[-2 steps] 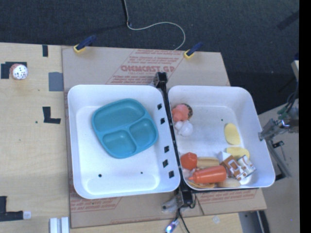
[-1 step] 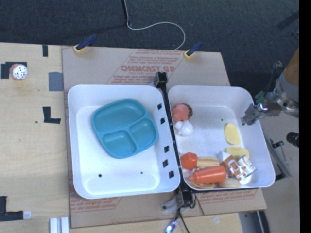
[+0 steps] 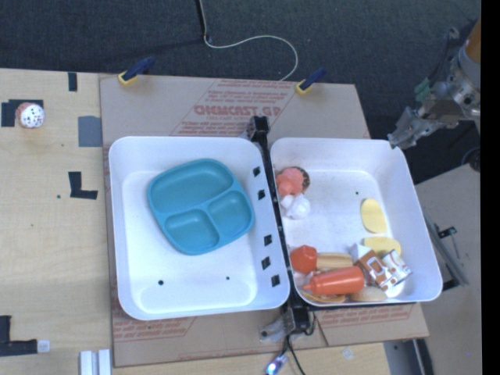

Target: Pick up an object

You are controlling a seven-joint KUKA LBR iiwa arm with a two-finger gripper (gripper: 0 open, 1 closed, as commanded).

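Arm waiting off the right bin, nothing picked yet.

The gripper (image 3: 406, 135) hangs just outside the far right corner of the right bin (image 3: 406, 180), touching no object; how far its jaws stand apart I cannot tell at this angle. Toys crowd the bin's near edge: an orange carrot (image 3: 337, 281), a red piece (image 3: 303, 258), a yellow slice (image 3: 373, 215). The slice lies apart from the rest, so it looks the cleanest target; descend straight over it, clear of the bin wall.
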